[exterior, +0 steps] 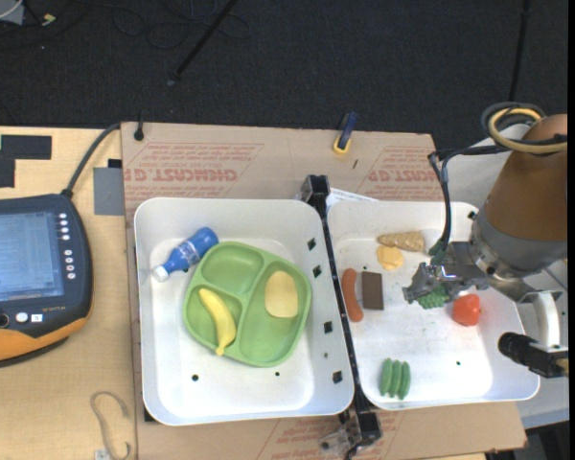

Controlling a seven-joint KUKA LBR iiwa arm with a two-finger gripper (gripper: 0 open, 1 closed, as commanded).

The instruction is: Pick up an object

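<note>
Several small things lie in the right bin (498, 377), and the gripper (429, 287) hangs low over its middle, reaching in from the right. Something green (434, 300) sits right at the fingertips, with a red tomato (467, 310) just beside it. Whether the fingers are spread, closed or already around the green piece I cannot tell; the wrist hardware hides them.

Judging from this, the green piece is the likeliest target. To do the grasp well, the fingers should straddle it alone, keeping clear of the tomato, which looks round and apt to roll. A straight drop, a firm close, then a slow vertical lift would show whether it really came up.

Other choices in that bin: a sausage (351, 294) touching a brown block (372, 290), a yellow lump (391, 257) beside a tan pastry (402, 241), and green beans (395, 379) near the front wall. The left bin (163, 372) holds a blue bottle (185, 254) and a green plate (244, 348) bearing a banana (217, 318) and a pale yellow piece (282, 295).

Red print on the cardboard (201, 166) behind the bins is upside down and reads roughly "CHEMCRZT"; I would not trust every letter. The pendant (29, 266) screen at left is too small to read
</note>
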